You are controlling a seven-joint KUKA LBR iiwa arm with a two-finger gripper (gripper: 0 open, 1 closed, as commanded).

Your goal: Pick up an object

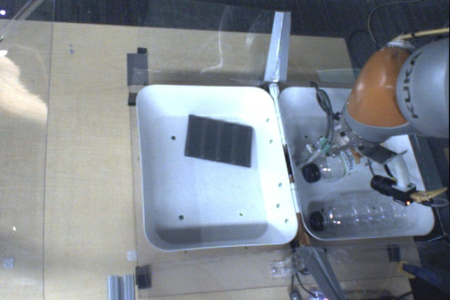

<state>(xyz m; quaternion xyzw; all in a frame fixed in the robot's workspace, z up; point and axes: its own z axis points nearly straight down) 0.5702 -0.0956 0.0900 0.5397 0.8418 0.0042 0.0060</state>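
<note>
Clear bottle [329, 168] under gripper [336, 151], right bin [299, 116]

You see the grey arm [422, 91] reaching in from the right, its orange band [376, 91] uppermost, gripper [330, 151] pointing down and leftward

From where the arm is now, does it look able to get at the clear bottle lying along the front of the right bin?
Probably yes. The clear bottle lies uncovered in the right bin, just in front of the arm, with nothing lying over it.
</note>
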